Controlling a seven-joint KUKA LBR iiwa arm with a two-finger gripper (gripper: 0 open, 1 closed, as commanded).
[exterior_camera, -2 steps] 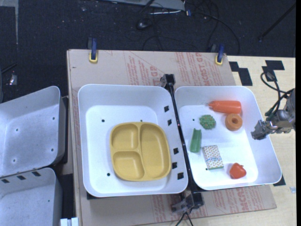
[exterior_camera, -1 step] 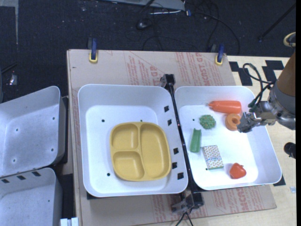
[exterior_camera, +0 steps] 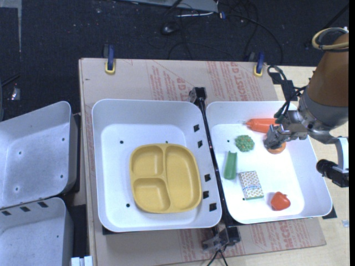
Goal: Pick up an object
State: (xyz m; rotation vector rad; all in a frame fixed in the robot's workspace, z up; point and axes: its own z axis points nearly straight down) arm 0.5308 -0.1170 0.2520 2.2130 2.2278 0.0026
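Your claw (exterior_camera: 275, 137) is down in the right bin (exterior_camera: 310, 165), near its far side. You cannot tell from this slant whether it is spread or pressed together. An orange carrot (exterior_camera: 259, 124) lies just beside it on the far-left side, its near end running in under the wrist. A small orange piece (exterior_camera: 277, 147) shows right beneath the claw tip, touching or nearly so. The green broccoli floret (exterior_camera: 244, 143) sits just to the claw's left. Nearer you, the green pepper strip (exterior_camera: 230, 165), the small patterned box (exterior_camera: 250, 184) and the red pepper (exterior_camera: 280, 201) lie well apart from the claw. In the left bin (exterior_camera: 111, 148) rests a yellow divided plate (exterior_camera: 165, 177). Both bins sit on the tabletop (exterior_camera: 144, 76).
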